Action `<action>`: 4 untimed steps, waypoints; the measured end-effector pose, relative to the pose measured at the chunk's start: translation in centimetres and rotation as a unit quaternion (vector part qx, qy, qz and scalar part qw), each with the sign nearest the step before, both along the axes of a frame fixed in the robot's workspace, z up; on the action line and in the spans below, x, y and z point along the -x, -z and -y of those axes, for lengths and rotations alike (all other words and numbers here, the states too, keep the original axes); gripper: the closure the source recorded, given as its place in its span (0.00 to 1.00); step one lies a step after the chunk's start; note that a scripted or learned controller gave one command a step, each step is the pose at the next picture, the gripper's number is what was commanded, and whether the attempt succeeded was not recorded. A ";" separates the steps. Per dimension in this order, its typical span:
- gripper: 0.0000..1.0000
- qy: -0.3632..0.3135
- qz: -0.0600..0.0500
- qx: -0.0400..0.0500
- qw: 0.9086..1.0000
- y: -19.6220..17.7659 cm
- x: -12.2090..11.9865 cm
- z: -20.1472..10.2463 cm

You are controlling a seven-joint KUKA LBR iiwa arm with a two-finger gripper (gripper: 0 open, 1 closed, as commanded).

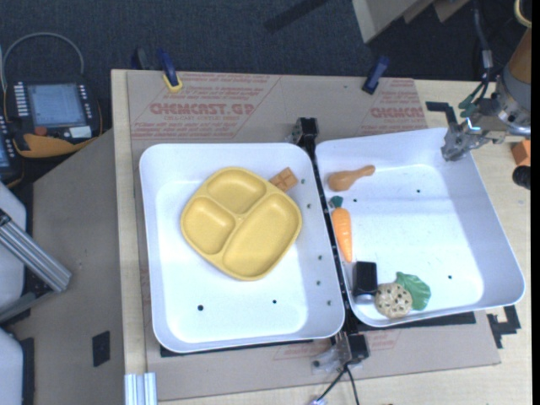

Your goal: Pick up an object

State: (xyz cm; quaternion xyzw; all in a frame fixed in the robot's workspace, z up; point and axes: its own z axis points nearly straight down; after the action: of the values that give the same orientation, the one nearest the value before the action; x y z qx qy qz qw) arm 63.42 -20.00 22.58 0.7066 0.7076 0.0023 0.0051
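The arm reaches in from the right (upper edge of view), its gripper (456, 144) pointing down and left, with nothing visible between its 2 fingers.

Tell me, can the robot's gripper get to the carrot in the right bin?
Probably yes. The carrot lies in the open by the right bin's left wall, nothing on top. The gripper hangs over the far right corner, with bare bin floor between them.

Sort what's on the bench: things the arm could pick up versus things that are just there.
Pickable:
carrot
drumstick
cookie
green leaf
black block
brown piece
yellow divided plate

Just there:
left bin
right bin
blue clamps
handheld controller
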 end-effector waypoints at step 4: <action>1.00 -0.002 -0.006 -0.003 1.000 -2.4 1.6 -15.5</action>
State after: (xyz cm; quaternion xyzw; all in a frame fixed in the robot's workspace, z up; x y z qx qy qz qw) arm 61.86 -4.52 25.03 0.7052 0.7090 0.0001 -0.0018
